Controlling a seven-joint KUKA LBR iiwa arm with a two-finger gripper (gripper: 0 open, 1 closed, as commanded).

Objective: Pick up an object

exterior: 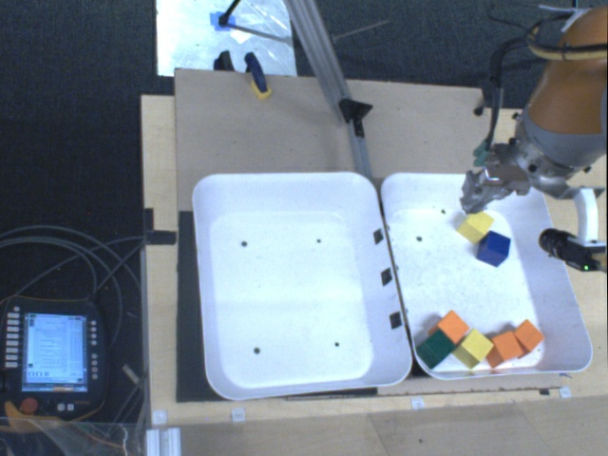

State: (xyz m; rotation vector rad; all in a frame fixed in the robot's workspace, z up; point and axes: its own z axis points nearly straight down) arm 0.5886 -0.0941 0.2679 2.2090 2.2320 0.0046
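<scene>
My gripper hangs over the back part of the right bin, its tip just above and left of a yellow cube. A blue cube touches that yellow cube on its near right side. Nothing shows between the gripper and the cubes that tells me it holds anything. At the bin's front lies a cluster: an orange cube, a green cube, a yellow cube, and two more orange cubes.
The left bin lies beside the right one, with black clips along their shared wall. A grey pole slants across the back of the bench. A teach pendant with cables lies off the bench at left.
</scene>
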